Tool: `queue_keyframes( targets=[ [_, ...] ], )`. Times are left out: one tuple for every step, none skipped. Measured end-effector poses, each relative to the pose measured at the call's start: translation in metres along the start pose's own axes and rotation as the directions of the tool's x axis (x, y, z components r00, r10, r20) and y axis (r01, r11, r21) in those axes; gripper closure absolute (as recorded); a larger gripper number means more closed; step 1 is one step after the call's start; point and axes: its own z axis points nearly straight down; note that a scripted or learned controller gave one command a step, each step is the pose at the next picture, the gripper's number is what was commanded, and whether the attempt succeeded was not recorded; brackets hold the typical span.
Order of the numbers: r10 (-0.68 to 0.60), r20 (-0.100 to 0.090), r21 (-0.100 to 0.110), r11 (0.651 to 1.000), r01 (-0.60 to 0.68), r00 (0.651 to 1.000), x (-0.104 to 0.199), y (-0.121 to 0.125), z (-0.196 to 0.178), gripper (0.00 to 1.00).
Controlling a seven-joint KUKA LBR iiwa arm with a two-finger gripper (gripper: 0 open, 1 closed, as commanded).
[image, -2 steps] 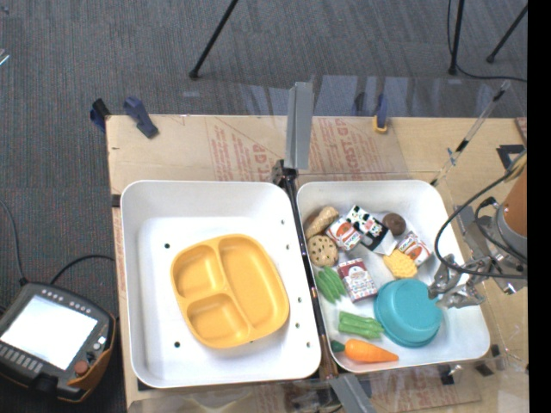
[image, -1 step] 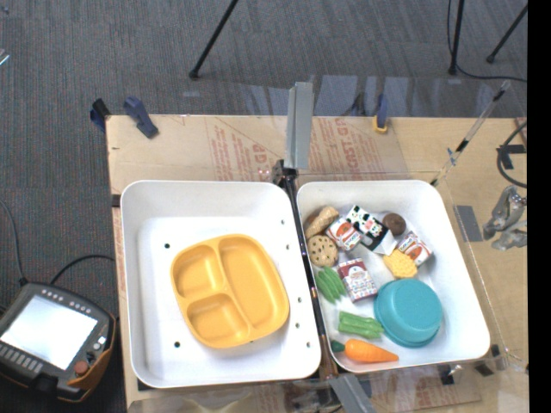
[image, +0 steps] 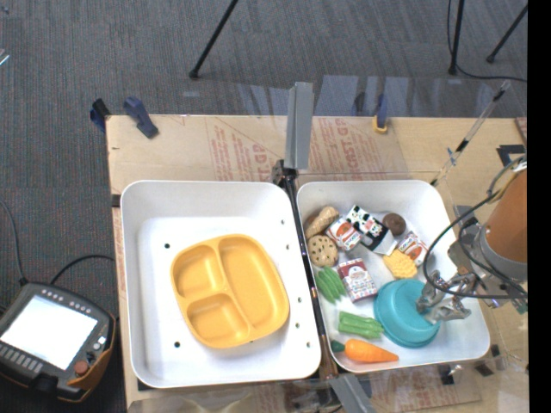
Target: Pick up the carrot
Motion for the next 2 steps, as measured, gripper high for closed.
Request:
queue_keyframes(
  targets=[
    [0.046, 0.003, 0.005, 0.999, -0.046, 0.999, -0.011, -0.004, -0.108, 1.00],
    [0.033, 0.004, 0.006, 0.999, -0.033, 0.999, -0.016, -0.004, -0.243, 1.00]
  ],
)
